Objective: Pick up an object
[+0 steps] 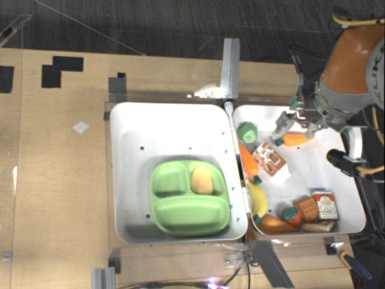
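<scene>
My gripper [298, 129] hangs over the back of the right bin [343, 179], its fingers spread open. A small orange carrot-like piece [297, 140] lies right at the fingertips, on the bin floor as far as I can tell, and is not clamped. To its left lie a green round item [246, 131], a long orange piece [248, 160] and a red-and-white snack packet [269, 159].
A banana [258, 199], an orange vegetable [274, 224], a waffle-like piece [305, 208] and a small carton [325, 204] crowd the right bin's front. The left bin [132, 161] holds a green divided plate [180, 212] with a yellow fruit [203, 179]. A divider wall [236, 161] separates the bins.
</scene>
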